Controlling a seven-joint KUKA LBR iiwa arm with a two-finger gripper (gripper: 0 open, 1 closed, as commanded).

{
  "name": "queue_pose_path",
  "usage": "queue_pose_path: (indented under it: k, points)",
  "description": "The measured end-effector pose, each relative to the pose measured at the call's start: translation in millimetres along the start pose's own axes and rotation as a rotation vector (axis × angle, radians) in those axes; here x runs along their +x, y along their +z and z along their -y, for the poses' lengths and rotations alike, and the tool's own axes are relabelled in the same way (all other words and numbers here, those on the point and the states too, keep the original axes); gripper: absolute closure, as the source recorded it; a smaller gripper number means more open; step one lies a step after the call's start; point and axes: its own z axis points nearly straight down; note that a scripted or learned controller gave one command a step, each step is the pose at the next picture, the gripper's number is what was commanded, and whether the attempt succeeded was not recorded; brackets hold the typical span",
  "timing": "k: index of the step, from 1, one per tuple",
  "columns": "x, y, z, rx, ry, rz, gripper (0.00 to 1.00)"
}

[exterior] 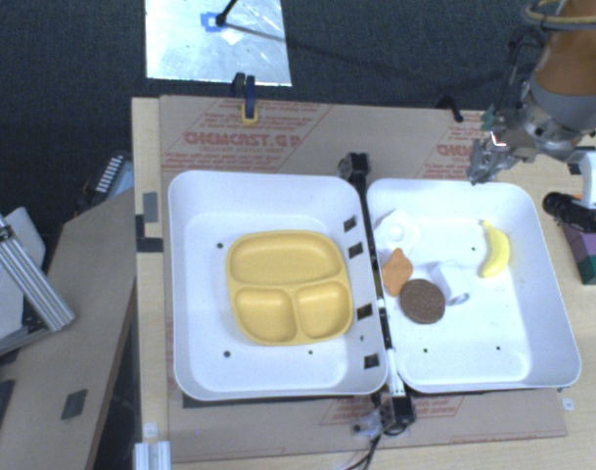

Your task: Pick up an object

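Note:
The right bin [532, 360] holds a yellow banana [495, 250] near its right side, a brown round disc [423, 301], a small orange piece [396, 270] and a white object [396, 231] by its left wall. My gripper [484, 164] hangs above the far rim of the right bin, up and left of the banana, apart from every object. No object shows between its fingers.
The left bin [195, 360] holds a yellow divided plate [283, 287]. A black clamp strip [368, 262] joins the two bins. Cardboard [278, 140] lies under them. A foil sheet [217, 27] lies at the far back. Dark items [581, 228] sit at the bench's right edge.

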Motion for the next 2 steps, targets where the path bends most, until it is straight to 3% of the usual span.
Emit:
queue_pose_path:
  k: [2]
  points:
    - [107.0,27.4,-2.3,0.005,-0.005,-0.002,1.00]
